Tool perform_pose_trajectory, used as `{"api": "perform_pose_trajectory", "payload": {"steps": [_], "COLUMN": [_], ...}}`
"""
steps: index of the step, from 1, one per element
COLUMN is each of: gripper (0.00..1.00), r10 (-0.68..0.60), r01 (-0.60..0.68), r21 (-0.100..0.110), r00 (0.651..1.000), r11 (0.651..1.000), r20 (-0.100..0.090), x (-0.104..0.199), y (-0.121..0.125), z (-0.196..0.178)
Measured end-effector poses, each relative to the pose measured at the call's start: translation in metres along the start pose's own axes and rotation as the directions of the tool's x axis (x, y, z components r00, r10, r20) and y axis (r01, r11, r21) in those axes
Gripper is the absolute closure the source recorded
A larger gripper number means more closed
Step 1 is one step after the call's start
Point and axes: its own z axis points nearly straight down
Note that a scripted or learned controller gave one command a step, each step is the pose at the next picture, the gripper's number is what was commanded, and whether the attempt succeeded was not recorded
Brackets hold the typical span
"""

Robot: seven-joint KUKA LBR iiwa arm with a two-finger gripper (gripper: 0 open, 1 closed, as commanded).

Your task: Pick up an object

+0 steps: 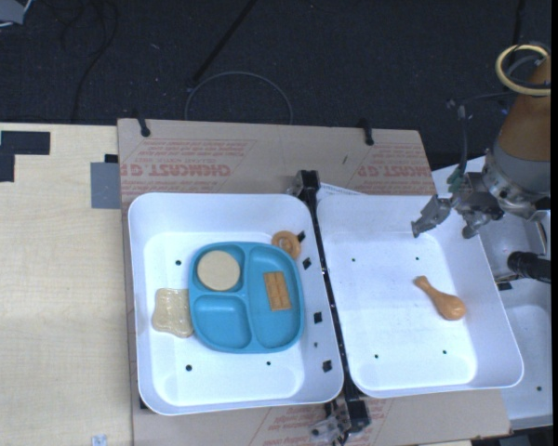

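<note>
Hand [449, 219] spread wide, empty — drumstick [441, 298] below it, nothing between.

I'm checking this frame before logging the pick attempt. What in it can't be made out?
- Gripper: in the camera view its fingers are small and dark, so open or shut is unreadable.
- Arm: cut off by the right edge.
- Round tan piece at the blue tray's upper corner: too small to identify.
- Pale flat item left of the tray: blurred, type unclear.
- Left bin floor under the tray: hidden.
</note>
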Motion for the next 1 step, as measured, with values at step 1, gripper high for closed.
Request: {"api": "perform_pose_trajectory", "payload": {"steps": [1], "gripper": [0.00], "r10": [-0.002], "r01": [0.002], "r21": [-0.013], "r00": [1.000], "r11": [1.000], "r20": [0.003], "x": [0.0000], "y": [0.0026], "z": [-0.0075]}}
